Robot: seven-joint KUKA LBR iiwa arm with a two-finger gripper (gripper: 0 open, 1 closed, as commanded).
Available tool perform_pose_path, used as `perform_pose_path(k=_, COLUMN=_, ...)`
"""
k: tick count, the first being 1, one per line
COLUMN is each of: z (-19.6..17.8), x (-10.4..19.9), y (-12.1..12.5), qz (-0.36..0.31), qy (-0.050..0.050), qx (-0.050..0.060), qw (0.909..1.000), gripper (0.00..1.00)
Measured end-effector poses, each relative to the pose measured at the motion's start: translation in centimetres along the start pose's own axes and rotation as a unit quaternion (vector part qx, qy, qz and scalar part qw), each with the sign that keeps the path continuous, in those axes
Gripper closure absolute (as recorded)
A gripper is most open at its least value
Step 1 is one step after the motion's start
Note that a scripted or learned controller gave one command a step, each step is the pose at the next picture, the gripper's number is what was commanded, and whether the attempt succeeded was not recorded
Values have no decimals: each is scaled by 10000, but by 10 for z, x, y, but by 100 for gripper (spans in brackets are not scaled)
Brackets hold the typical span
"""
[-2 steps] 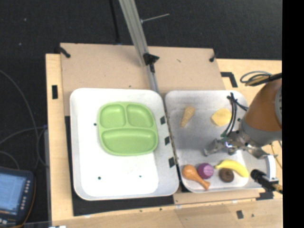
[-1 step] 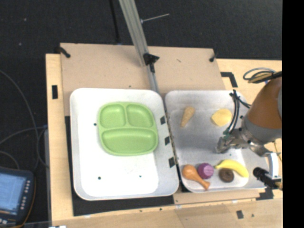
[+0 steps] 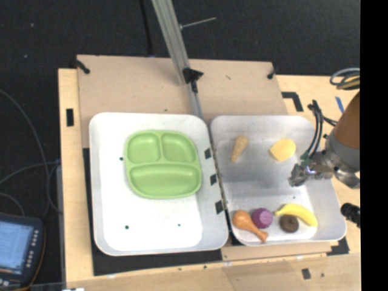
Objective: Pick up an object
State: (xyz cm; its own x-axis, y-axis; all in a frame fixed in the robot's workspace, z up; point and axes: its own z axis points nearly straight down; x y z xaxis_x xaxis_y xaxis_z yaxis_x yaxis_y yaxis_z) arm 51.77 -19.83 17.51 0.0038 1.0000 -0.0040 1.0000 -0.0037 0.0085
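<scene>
The arm (image 3: 347,139) is cut off at the right edge.

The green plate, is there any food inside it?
No. The green plate lies in the left bin and its three compartments show only bare green. What is underneath the plate is covered.
</scene>
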Motion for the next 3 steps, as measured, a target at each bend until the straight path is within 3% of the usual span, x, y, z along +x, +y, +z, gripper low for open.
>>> perform_pose_path(k=2, z=-103, x=1, y=-2, qz=-36, qy=0, qx=1, qw=10000, gripper=100)
perform_pose_path(k=3, z=-106, x=58, y=12, qz=-62, qy=21, qx=19, qw=10000, gripper=100)
